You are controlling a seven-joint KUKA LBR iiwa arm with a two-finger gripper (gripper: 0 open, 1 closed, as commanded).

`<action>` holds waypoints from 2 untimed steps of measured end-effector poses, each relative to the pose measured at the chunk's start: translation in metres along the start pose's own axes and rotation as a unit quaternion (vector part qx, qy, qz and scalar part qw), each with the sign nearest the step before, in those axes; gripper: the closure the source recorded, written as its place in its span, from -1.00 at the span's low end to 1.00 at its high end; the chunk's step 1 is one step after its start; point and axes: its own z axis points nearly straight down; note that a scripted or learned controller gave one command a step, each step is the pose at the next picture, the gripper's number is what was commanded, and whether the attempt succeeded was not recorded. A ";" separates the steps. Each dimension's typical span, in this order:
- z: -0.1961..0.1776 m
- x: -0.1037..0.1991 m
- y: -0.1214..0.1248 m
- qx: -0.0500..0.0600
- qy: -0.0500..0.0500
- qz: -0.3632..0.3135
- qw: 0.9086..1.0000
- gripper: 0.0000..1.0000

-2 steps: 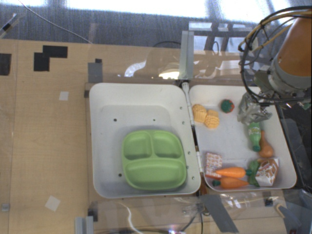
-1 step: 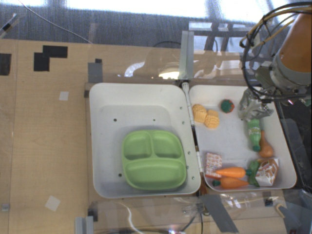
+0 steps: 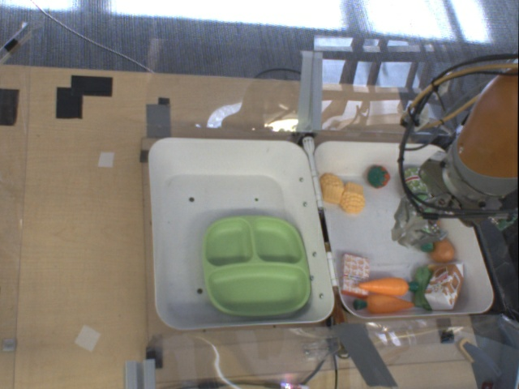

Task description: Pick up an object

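Observation:
My gripper (image 3: 415,230) is low in the right bin (image 3: 381,225), toward its right side. Just beside it to the lower right lies a small orange ball (image 3: 443,251). Left of the gripper are two yellow lumps (image 3: 343,193) and a red and green strawberry (image 3: 377,176). Along the bin's front lie two carrots (image 3: 384,293), a pink patterned packet (image 3: 355,267) and a small brown and white carton (image 3: 445,286). I see nothing held in the gripper.
The left bin (image 3: 178,217) holds a green divided plate (image 3: 255,264). A green printed packet (image 3: 413,182) lies partly under the arm (image 3: 486,144). A ridge (image 3: 318,217) divides the two bins. Cables loop above the wrist.

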 end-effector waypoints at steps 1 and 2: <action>-0.005 -0.061 0.016 0.001 -0.002 -0.073 0.997 1.00; 0.054 -0.007 -0.013 0.000 0.001 -0.229 0.973 1.00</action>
